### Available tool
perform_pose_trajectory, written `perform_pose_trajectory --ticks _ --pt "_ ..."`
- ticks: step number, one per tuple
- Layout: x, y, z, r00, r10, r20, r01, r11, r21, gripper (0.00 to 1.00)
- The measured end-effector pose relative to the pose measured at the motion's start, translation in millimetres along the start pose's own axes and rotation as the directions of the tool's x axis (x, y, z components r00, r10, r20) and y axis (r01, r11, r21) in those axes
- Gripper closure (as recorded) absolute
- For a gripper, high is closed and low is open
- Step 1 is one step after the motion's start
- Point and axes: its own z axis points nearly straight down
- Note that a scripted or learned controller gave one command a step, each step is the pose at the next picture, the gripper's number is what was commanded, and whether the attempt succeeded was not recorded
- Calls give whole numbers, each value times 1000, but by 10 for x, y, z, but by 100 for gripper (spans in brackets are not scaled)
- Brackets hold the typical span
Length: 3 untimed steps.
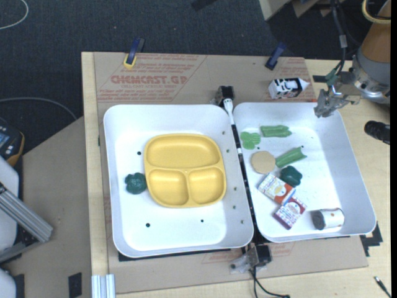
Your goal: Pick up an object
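My gripper point(324, 107) hangs over the far right corner of the right bin point(353, 166), apart from the objects and with nothing visibly in it. The right bin holds a green pod point(275, 131), a round light-green piece point(250, 140), a green stick point(290, 157), a tan disc point(263, 162), a dark green lump point(290, 176), two red-and-white packets point(276, 188) point(289, 213) and a grey-and-white cylinder point(327, 219). In the left bin point(118, 141) lie a yellow divided plate point(185, 169) and a dark green broccoli-like piece point(135, 183).
A small black-and-white toy point(288, 87) sits on the board just beyond the right bin, left of the gripper. Clamps point(132, 53) point(275, 57) hold the board's far edge. A black latch point(226, 95) sits between the bins.
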Motion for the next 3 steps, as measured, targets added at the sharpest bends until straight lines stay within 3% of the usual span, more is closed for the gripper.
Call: perform_pose_trajectory --ticks 1,3 --pt "-1 12 -167 1000 1 -1 -1 1000 4 100" --pt "1194 -169 -129 1000 -4 -7 4 1000 12 100"
